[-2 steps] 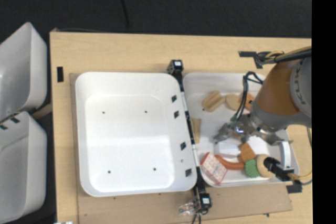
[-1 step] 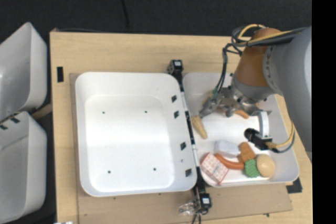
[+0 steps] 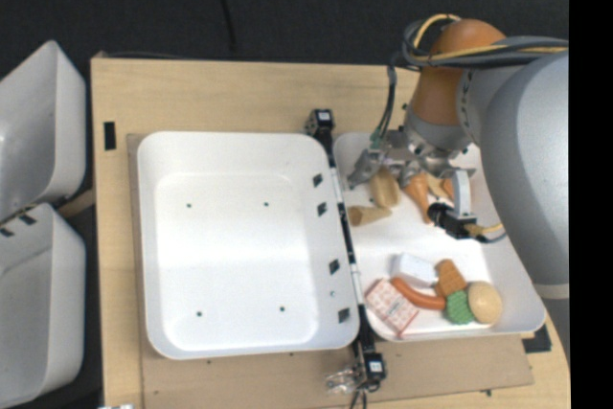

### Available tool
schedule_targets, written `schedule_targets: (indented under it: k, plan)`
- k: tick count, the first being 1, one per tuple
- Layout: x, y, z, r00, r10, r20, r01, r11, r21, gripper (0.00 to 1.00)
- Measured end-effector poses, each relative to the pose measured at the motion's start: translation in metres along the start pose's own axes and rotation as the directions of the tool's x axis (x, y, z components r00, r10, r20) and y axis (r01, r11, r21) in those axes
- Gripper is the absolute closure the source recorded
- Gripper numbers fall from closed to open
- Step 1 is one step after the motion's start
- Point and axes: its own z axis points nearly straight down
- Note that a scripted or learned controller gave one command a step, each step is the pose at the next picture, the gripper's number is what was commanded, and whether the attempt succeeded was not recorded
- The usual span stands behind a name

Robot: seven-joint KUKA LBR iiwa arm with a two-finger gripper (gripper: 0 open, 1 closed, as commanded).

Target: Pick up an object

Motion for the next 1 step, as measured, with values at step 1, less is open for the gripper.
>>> schedule_targets:
  k: [1]
  plan:
    - [-0.0328,-0.0464,0.0009,1.0,0.008,0.001,-0.008,1.0,0.008,0.0]
